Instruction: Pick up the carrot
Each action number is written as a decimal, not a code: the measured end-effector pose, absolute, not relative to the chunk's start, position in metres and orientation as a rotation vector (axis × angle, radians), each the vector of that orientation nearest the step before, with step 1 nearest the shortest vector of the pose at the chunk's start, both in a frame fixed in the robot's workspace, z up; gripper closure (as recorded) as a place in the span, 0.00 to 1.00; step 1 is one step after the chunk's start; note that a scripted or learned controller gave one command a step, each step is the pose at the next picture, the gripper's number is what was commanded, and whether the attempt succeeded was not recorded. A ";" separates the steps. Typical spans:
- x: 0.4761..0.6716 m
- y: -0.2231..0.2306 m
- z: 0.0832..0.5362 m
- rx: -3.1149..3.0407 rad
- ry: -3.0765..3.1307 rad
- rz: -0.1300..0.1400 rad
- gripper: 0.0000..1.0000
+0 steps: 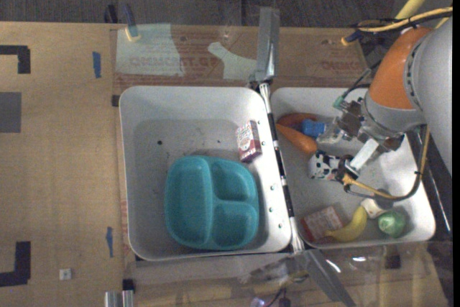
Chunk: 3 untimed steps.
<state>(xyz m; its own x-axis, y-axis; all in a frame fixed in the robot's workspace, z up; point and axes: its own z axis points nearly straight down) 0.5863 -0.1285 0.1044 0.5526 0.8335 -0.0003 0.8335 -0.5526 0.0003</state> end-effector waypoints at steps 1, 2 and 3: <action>0.589 -0.074 0.185 2.752 1.514 -0.001 0.00; 0.567 -0.095 0.115 2.583 1.747 0.036 0.00; 0.617 -0.096 0.087 2.512 1.880 0.005 0.00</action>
